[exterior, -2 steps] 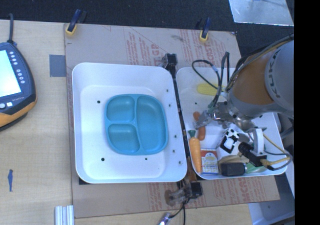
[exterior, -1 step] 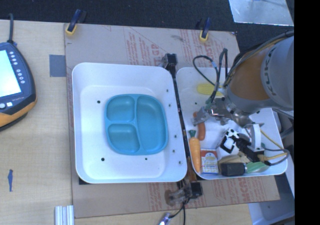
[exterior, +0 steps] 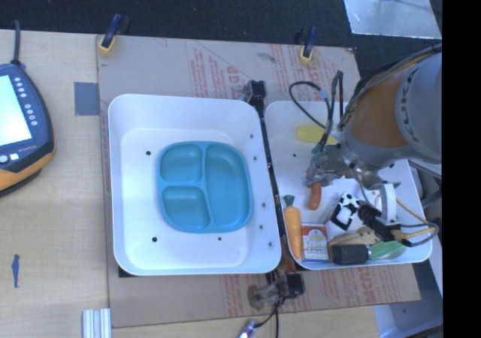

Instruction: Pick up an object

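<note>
Gripper (exterior: 322, 171) is low in the right bin (exterior: 282, 115), just above the sausage (exterior: 315, 195); grip state unreadable from here. Nothing is visibly lifted yet: carrot (exterior: 293, 227) and sausage lie on the bin floor.

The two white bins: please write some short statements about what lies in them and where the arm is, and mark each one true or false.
1. The blue divided plate lies in the left bin. True.
2. The toy carrot lies on the blue divided plate. False: it lies in the right bin, close to the wall between the two bins.
3. The arm is above the right bin. True.
4. The tool is over the left bin. False: it is low over the right bin, near a small reddish-brown piece.
5. A yellow item lies in the right bin's far part. True.
</note>
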